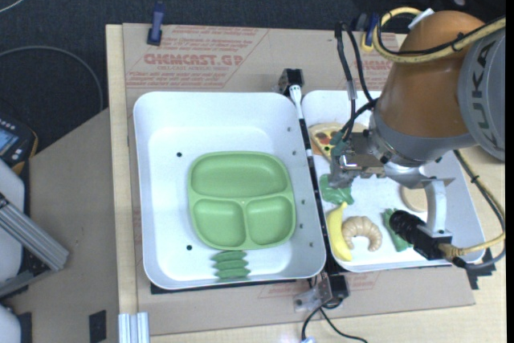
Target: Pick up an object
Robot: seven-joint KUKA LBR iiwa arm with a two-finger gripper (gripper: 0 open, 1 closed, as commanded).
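My gripper [347, 166] hangs low over the left part of the right bin [474, 233], under the grey and orange arm. Just below it lies a green toy piece [337, 193]; whether it touches the gripper I cannot tell. A tan croissant [363, 231] lies toward the front of the bin, with a yellow banana [336, 235] along its left side. A toy with red and yellow spots [324, 138] sits behind the gripper, partly covered by it. A tan round piece [413, 198] peeks out to the right under the arm.
The left bin [157, 173] holds a green divided plate [241, 199] and a small green ribbed piece [230, 264] in front of it. Another green item [396, 222] lies in the right bin near the front. The arm hides most of the right bin's back.
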